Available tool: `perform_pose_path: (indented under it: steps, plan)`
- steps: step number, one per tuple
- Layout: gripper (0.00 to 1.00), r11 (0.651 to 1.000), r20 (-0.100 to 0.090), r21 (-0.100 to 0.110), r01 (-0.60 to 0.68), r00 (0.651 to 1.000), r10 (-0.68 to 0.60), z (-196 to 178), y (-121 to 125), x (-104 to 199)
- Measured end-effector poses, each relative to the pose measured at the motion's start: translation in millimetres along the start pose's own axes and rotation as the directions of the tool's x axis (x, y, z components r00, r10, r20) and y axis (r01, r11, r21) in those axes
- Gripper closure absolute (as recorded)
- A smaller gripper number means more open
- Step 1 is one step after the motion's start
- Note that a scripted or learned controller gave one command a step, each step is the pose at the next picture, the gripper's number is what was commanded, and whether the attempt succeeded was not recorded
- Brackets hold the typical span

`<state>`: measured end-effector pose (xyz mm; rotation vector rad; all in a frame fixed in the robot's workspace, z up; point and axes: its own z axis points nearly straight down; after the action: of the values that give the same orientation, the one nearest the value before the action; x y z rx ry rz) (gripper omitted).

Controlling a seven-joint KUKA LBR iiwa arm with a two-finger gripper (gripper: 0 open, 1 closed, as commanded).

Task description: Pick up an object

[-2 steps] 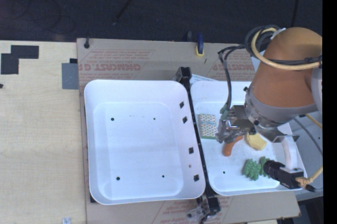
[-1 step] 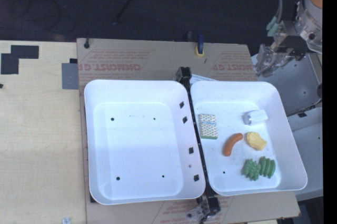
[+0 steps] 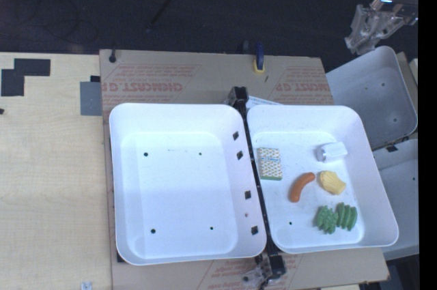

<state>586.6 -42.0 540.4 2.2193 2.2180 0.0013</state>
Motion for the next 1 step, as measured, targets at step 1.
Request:
perform_pose_path:
  steps: [1]
  plan:
    - [1.00, 1.000, -0.003, 0.014, 0.003, 1.000, -0.003, 77.4, -86.4, 45.7]
